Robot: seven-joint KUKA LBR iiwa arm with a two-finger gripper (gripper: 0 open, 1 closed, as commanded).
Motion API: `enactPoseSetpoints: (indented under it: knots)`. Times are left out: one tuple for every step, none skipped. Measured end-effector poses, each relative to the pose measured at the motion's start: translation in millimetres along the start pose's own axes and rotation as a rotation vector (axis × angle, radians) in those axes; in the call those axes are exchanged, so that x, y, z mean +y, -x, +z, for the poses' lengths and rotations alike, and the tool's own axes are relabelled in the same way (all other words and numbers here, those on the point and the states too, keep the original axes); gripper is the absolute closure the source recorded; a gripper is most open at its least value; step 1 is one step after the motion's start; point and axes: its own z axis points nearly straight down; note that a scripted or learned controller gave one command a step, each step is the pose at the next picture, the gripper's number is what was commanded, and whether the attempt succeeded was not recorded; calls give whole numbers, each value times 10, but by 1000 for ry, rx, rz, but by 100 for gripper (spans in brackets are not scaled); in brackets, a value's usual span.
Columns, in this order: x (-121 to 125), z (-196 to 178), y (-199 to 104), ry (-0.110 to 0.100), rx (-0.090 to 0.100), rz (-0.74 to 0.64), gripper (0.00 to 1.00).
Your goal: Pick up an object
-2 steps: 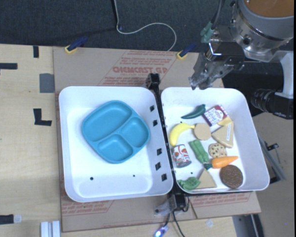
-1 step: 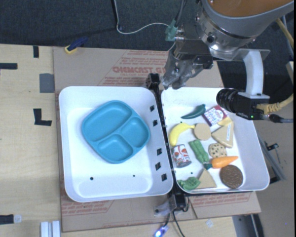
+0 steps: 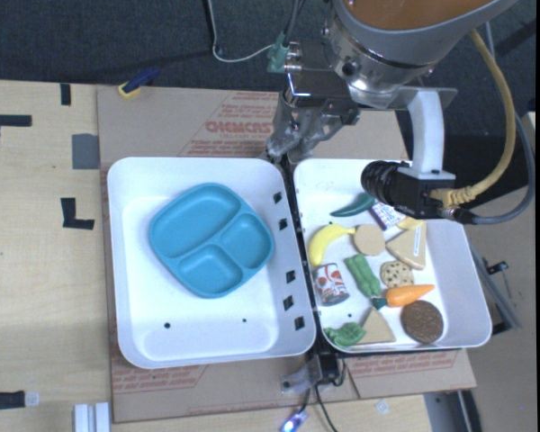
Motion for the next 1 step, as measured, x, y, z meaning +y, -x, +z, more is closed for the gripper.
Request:
enactPoseSetpoints:
  knots:
    - [-2, 3, -525, -1, 0, -2, 100]
